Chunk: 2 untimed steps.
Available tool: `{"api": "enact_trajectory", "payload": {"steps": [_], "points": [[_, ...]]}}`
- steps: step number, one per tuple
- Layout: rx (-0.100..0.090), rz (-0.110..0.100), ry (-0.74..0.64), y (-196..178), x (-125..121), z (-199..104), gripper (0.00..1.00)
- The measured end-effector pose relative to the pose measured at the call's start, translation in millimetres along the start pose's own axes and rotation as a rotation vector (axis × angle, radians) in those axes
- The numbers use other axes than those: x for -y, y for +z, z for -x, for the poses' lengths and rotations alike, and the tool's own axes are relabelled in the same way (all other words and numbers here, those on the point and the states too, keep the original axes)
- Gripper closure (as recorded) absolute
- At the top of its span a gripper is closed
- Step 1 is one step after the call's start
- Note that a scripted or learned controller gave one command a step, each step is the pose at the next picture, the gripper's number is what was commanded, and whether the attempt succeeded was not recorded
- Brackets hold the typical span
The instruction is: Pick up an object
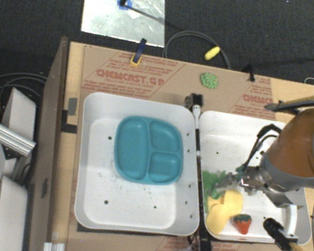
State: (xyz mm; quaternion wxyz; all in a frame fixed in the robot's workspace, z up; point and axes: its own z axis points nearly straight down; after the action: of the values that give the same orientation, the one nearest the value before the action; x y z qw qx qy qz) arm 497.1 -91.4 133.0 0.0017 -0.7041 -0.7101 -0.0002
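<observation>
- The gripper (pixel 236 178) hangs low over the right bin (pixel 225 132), near that bin's front half; whether it is wide, narrow or holding anything cannot be told from this angle.
- Behind the gripper the right bin floor is bare white up to its back rim; the arm (pixel 298 150) covers the bin's right side.
- Just left of the gripper runs the seam where the two bins meet, so there is little room on that side.
- Just below and left of the gripper lies a green piece (pixel 211 182), close against that seam.
- In front of the gripper sits a yellow object (pixel 223 209), reaching almost to the front rim; a small red strawberry (pixel 242 222) lies just right of it.
- Well to the gripper's left, the left bin (pixel 96 142) holds a teal tray (pixel 149 150) with divided compartments, white floor all round it.
- The cardboard (pixel 153 72) behind the bins reads "CHEMCAST" in red print.
</observation>
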Motion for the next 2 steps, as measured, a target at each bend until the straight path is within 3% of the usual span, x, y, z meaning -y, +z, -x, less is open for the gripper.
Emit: {"api": "enact_trajectory", "payload": {"steps": [1, 2], "points": [[0.008, 0.01, 0.01, 46, -75, 88, 0.0], [0.009, 0.021, 0.005, -114, -67, 94, 0.0]]}}
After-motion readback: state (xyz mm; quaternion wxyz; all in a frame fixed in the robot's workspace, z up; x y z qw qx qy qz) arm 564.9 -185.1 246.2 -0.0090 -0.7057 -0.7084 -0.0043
